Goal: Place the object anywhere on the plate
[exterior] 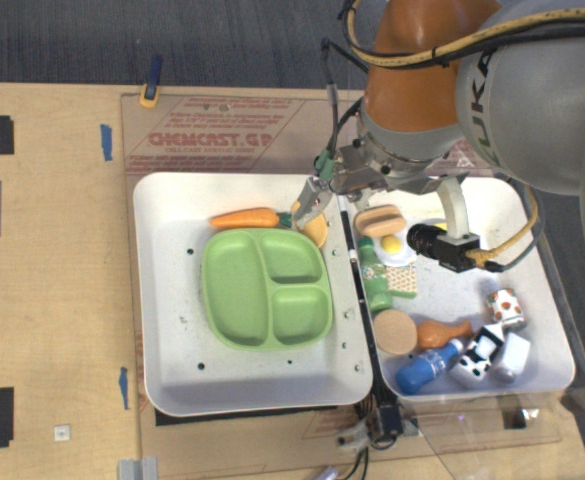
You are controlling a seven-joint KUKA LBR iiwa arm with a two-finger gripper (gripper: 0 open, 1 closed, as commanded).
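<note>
A green divided plate (267,288) lies in the left bin (162,298). A toy carrot (244,218) rests just beyond the plate's far rim. My gripper (310,206) hangs over the left bin's far right corner, right of the carrot's leafy end. A small yellow object (317,231) sits directly under the gripper tip, beside the plate's top right corner. Whether it is held or lying in the bin is unclear. The arm's orange band (427,38) and grey body cover the back of the right bin.
The right bin (557,338) holds several toys: a bun (379,218), a fried egg (393,249), a green carton (378,286), a tan disc (394,333), a blue bottle (424,368) and dice (484,353). A ridge (357,298) separates the bins.
</note>
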